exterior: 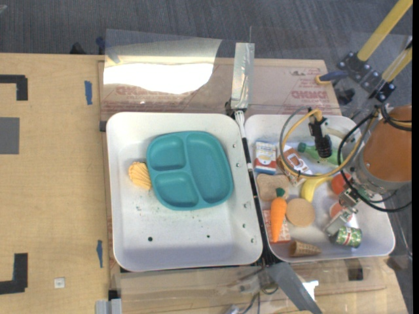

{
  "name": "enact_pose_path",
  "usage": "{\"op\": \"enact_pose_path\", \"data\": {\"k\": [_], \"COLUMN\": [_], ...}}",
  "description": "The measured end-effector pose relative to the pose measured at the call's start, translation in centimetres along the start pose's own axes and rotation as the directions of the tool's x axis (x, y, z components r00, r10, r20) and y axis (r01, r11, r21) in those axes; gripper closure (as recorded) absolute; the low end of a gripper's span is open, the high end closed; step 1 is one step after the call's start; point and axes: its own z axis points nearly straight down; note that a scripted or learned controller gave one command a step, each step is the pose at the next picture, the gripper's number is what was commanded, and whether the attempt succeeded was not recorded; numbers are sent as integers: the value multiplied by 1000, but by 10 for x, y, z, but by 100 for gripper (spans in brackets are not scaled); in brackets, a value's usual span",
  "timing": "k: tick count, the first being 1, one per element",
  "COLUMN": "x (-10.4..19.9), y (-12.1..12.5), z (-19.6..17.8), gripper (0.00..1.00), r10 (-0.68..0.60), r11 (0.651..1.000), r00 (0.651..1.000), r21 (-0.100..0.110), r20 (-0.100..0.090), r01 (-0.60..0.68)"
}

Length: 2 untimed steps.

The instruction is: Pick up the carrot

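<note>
A teal plastic divided plate (pixel 190 169) was seen in the left white bin (pixel 131 241), with a small yellow shell-shaped toy (pixel 139 174) touching its left edge. The right white bin (pixel 383 237) was crowded: the orange toy carrot with a green top (pixel 277 216) lay upright near its left wall, beside a round tan disc (pixel 301 212), a yellow banana (pixel 313 188), a small white carton (pixel 265 156) and a green can (pixel 346 236). The gripper (pixel 349 198) was seen low at the bin's right side, well apart from the carrot; whether it was open or closed could not be told.
</note>
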Motion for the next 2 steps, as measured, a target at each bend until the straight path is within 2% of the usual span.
{"op": "enact_pose_path", "data": {"k": [1, 2], "x": [1, 15], "y": [-2, 39], "z": [-12, -140], "gripper": [100, 100], "r10": [3, -18], "r11": [1000, 1000], "r00": [1000, 1000], "r21": [4, -2], "r20": [-3, -11], "r01": [-3, 18]}}
